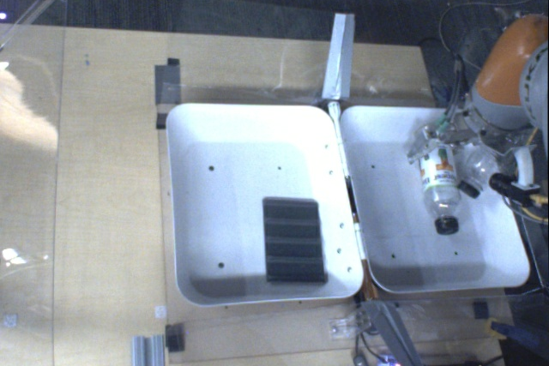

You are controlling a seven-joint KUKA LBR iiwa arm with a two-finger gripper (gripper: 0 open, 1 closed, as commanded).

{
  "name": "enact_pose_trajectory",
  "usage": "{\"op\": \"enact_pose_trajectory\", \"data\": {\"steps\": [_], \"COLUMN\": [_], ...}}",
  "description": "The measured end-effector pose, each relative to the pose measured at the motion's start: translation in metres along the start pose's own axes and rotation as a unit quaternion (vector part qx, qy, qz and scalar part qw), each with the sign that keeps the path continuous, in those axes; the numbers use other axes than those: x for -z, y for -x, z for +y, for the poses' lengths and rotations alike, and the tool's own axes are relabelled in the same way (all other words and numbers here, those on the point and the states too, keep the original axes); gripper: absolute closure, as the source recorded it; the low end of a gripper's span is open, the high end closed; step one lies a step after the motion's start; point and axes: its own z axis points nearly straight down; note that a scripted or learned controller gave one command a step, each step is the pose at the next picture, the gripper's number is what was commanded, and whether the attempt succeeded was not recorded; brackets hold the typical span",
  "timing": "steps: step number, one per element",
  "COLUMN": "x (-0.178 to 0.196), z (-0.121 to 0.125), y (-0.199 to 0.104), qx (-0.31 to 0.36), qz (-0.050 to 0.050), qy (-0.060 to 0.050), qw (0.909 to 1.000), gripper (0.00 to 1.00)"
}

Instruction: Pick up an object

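The left bin has a black ridged block lying flat near its front edge. The right bin has a clear plastic bottle with a black cap (the cap points toward the front). The gripper sits at the bottle's back end, but I cannot tell if it grips the bottle.
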Motion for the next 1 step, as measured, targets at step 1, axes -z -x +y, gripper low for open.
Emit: {"op": "enact_pose_trajectory", "data": {"steps": [1], "x": [-0.0020], "z": [-0.0156], "y": [-0.0121], "qx": [0.000], "qz": [-0.002], "qy": [0.004], "qw": [1.0000], "gripper": [0.00]}}
